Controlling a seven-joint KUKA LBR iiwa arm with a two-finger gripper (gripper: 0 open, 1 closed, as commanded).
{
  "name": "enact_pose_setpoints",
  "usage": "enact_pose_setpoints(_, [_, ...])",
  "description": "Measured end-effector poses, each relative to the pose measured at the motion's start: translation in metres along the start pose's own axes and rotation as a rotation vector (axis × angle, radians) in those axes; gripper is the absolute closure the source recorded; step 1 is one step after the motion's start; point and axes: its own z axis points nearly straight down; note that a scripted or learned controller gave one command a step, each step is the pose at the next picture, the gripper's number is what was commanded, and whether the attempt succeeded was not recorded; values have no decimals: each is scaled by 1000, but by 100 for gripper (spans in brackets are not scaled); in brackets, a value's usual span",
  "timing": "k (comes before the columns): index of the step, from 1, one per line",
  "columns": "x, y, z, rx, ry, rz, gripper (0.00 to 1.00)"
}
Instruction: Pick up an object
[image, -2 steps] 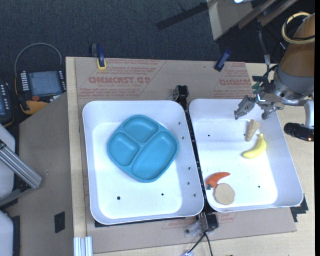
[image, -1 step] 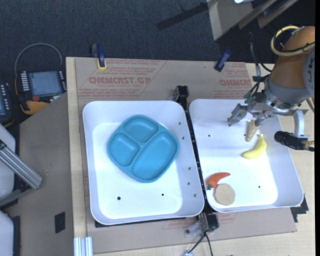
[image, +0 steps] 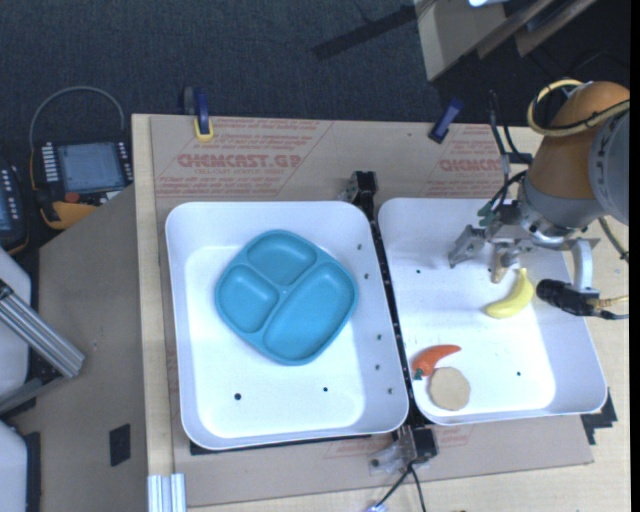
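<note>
A yellow banana (image: 511, 297) lies in the right bin (image: 560, 395), toward its right side. Below it, near the bin's front edge, lie an orange carrot-like piece (image: 437, 357) and a tan round cookie (image: 449, 388), close together. My gripper (image: 482, 254) hangs over the upper part of the right bin, just above and left of the banana. Its two grey fingers (image: 463, 246) are spread apart, with nothing between them. The orange-banded wrist (image: 567, 150) rises behind it at the right.
The left bin (image: 200, 400) holds a blue divided plate (image: 286, 295), tilted slightly. A black clamp (image: 362, 186) sits between the bins at the back. Cables run by the wrist on the right.
</note>
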Motion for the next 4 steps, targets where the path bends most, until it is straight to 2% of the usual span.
enact_pose_setpoints(1, [0, 1, -14, -7, -1, -1, 100])
enact_pose_setpoints(2, [2, -1, -58, -12, -3, -1, 100])
enact_pose_setpoints(3, [0, 0, -123, -15, -4, -2, 100])
enact_pose_setpoints(4, [0, 1, -123, -9, -3, -2, 100])
